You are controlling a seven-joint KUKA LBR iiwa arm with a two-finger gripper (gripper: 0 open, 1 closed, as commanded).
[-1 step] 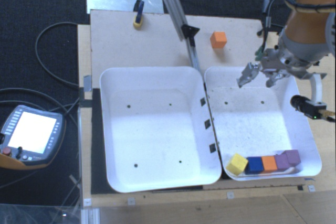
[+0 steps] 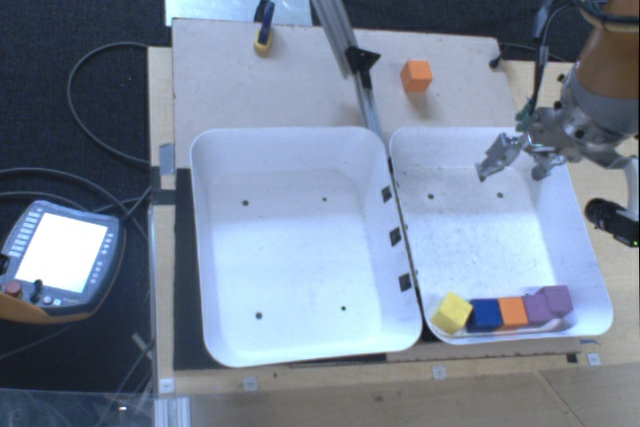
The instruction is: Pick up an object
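Observation:
Several small cubes lie in a row along the near edge of the right bin (image 2: 570,215): a yellow cube (image 2: 451,312), a blue cube (image 2: 486,314), an orange cube (image 2: 513,311) and two purple cubes (image 2: 549,302). My gripper (image 2: 517,160) hovers over the far right part of that bin, well above and behind the cubes. Its two fingers stand apart with nothing between them.
The left bin (image 2: 215,215) sits beside the right one. A lone orange cube (image 2: 416,75) rests on the board behind the bins. A slanted metal pole (image 2: 330,0) crosses the back. A yellow and blue clamp (image 2: 263,25) and a teach pendant (image 2: 55,260) lie off to the left.

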